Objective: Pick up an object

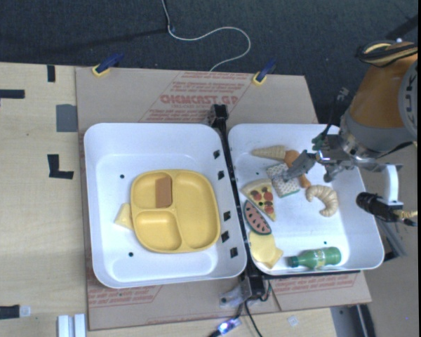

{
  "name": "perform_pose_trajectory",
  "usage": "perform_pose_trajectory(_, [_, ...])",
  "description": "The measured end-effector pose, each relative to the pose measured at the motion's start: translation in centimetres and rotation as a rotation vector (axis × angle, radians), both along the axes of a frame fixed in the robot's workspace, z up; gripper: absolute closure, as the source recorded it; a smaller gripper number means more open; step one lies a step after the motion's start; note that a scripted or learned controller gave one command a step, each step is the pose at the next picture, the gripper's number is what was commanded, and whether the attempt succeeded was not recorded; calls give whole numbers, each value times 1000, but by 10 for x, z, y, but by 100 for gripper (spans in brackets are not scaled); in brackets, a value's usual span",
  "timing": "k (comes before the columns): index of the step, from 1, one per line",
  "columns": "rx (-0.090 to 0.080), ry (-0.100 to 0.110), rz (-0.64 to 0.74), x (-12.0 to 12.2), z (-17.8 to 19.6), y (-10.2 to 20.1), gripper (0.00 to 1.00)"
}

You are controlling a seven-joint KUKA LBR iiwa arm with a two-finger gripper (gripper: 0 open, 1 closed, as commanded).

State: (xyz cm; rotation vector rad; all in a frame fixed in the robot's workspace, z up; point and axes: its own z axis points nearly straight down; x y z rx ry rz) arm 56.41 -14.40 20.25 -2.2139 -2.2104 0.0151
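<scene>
Camera view shows the end effector [299,167] low in the right bin [361,248], fingers spread beside a grey waffle piece [283,180], likely positioned to straddle it; nothing sits between them.

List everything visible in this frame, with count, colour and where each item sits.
Bins: 2, white, side by side on the bench.
Divided plate: 1, yellow, middle of left bin.
Brown piece: 1, in the plate's upper compartment.
Yellow wedge: 1, left bin, at the plate's left edge.
Cone: 1, beige, top of right bin.
Waffle piece: 1, grey, right bin, below the cone.
Pizza slice: 1, yellow with red spots, right bin, left side.
Watermelon slice: 1, red and green, under the pizza slice.
Croissant: 1, tan, right bin, centre-right.
Bottle: 1, green, lying along the right bin's bottom edge.
Yellow slice: 1, bottom left of right bin.
Gripper: 1, dark, over the right bin's upper part.
</scene>
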Motion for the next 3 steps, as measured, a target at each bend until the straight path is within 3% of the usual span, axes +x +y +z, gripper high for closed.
perform_pose_trajectory(1, [-2,-14,3,3,8,0,0])
perform_pose_trajectory(3, [-2,-12,4,-7,-99,-1,0])
